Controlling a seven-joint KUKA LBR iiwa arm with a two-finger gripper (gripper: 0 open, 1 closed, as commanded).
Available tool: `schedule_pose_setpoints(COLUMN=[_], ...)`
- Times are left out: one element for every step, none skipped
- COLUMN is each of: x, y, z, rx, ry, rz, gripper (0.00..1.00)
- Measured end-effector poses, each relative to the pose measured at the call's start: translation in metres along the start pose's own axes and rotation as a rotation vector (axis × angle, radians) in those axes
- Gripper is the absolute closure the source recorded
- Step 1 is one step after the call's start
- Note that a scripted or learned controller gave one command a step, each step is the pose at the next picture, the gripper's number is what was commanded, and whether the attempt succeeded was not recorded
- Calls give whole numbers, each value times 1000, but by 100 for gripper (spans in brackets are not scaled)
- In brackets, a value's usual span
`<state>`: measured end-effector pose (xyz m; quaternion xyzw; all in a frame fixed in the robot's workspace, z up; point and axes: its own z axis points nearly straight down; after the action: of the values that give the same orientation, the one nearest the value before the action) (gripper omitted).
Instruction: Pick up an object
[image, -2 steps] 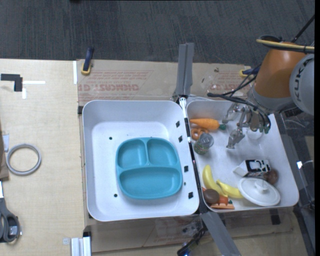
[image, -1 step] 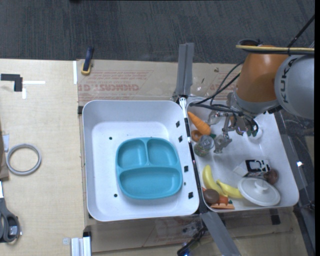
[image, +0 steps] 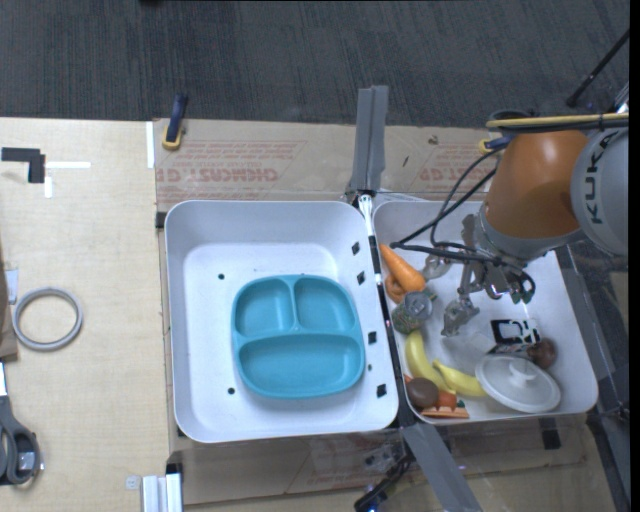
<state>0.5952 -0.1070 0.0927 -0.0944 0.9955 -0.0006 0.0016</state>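
Orange-banded arm (image: 540, 185) bent down, claw (image: 462, 310) low over the right bin (image: 580, 330).

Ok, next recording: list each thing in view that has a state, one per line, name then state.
gripper: low in the right bin, over bare floor, nothing visibly between its fingers
blue divided plate: flat in the left bin, compartments bare
carrot: lying against the right bin's left wall
bananas: lying on the bin floor, untouched
white lid: lying flat in the right bin's near corner

Carrot (image: 401, 268) (orange) against right bin's (image: 575, 300) left wall.
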Motion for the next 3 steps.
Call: schedule_pose_setpoints(x=[13, -18, 14], y=[-45, 12, 12], z=[-6, -1, 0], rx=[-19, -1, -1], ry=[-5, -3, 0], rz=[-86, 40, 69], gripper=[0, 0, 0])
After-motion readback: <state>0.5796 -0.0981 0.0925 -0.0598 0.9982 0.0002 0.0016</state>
